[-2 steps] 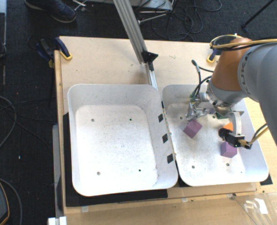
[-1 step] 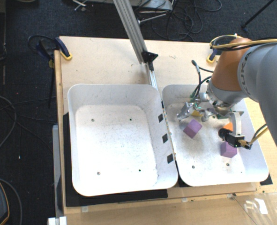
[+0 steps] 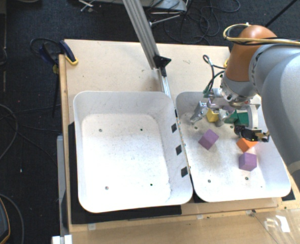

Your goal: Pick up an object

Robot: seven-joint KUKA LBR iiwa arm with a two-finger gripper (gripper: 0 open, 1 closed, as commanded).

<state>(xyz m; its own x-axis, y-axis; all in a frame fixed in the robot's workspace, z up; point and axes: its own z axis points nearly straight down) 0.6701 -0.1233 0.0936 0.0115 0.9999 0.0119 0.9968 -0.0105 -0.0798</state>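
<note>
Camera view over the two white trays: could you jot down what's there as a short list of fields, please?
left bin: white
right bin: white, holds the loose items
purple blocks: two, one near the middle, one nearer the front
orange block, right of the middle purple block
yellow object, close beside the end effector
green object, partly under the arm
end effector, low over the right bin's back part

White bins: 2, left bin [image 3: 89, 116] at 9 o'clock, right bin [image 3: 271, 182] at 3. Purple cubes: 2 [image 3: 208, 139] [image 3: 247, 161]. Orange block: 1 [image 3: 246, 145]. Yellow obj: 1 [image 3: 212, 116]. Green obj: 1 [image 3: 239, 118].
</note>
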